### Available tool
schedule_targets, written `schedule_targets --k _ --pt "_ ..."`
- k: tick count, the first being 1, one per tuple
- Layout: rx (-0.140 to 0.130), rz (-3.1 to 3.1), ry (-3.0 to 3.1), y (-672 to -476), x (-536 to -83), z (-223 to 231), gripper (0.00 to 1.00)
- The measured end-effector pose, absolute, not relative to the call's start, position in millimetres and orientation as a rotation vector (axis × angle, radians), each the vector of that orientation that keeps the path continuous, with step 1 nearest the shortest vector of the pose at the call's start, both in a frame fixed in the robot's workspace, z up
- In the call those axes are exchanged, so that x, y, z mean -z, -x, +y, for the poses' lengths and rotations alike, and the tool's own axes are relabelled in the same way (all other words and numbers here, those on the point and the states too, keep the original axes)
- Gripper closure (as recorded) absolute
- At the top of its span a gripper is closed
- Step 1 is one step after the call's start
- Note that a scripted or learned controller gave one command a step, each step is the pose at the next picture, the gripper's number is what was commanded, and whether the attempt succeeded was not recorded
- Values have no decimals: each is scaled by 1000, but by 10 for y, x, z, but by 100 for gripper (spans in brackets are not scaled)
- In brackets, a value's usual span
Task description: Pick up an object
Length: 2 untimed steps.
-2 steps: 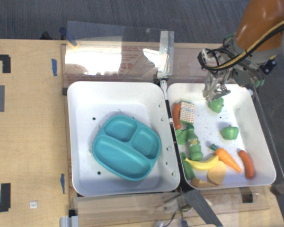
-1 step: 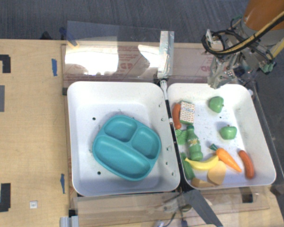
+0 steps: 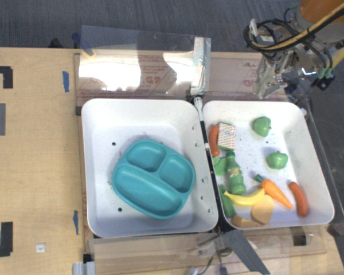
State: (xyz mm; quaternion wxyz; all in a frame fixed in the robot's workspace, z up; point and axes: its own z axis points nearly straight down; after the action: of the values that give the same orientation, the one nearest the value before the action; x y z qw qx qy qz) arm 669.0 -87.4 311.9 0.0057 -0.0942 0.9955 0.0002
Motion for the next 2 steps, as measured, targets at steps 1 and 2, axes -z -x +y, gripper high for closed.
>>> schedule_targets --k 1,2 --pt "-3 3107 447 -6531 -2773 -844 100" --pt "-1 3118 267 -6691 -3446 -655 100"
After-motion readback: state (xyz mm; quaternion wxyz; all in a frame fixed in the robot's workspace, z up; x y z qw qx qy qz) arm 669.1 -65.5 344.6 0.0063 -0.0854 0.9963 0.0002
